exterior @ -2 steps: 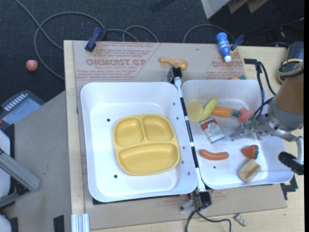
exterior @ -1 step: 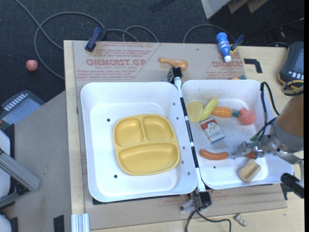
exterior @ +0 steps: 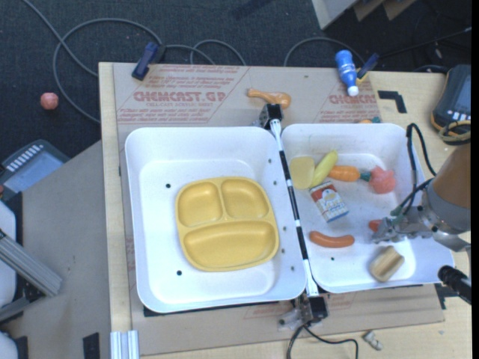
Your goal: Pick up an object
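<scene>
The right bin (exterior: 352,279) holds several toy foods: a yellow slice (exterior: 301,172), a yellow banana (exterior: 324,167), an orange carrot (exterior: 346,174), a red strawberry (exterior: 382,180), a small red and white carton (exterior: 328,202), a sausage (exterior: 331,238) and a tan bread piece (exterior: 386,263). My gripper (exterior: 385,230) reaches in from the right and sits low over the bin floor, just above the bread piece. A small red object (exterior: 373,225) lies at its left tip, partly hidden.
In the left bin (exterior: 150,200) lies a yellow divided plate (exterior: 226,222). A black clip strip (exterior: 288,193) runs between the bins. A blue and white bottle (exterior: 346,71) and an orange toy (exterior: 269,96) lie on the board behind them.
</scene>
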`<state>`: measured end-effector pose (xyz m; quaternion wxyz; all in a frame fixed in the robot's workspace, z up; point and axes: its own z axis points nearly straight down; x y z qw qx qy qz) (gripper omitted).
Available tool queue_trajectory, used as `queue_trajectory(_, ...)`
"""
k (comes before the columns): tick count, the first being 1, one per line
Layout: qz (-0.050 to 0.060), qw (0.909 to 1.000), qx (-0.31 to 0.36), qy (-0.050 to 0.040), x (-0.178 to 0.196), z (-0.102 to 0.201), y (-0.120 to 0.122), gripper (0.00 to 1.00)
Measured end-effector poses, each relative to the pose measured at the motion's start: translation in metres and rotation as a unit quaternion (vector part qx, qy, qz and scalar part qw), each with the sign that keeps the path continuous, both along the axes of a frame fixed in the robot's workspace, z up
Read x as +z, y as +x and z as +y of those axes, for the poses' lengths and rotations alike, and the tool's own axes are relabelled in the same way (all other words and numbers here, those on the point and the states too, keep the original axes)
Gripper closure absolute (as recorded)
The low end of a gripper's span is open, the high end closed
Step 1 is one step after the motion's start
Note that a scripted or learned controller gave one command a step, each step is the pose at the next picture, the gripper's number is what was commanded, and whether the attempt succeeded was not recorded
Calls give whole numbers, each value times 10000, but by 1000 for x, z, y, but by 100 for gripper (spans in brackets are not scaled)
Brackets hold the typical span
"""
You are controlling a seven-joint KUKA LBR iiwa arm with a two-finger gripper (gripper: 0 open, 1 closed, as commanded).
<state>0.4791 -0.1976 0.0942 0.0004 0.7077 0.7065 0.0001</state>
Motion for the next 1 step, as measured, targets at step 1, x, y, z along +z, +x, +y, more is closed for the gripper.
queue_trajectory(1,-1,10000,15,1,49,50,0,100)
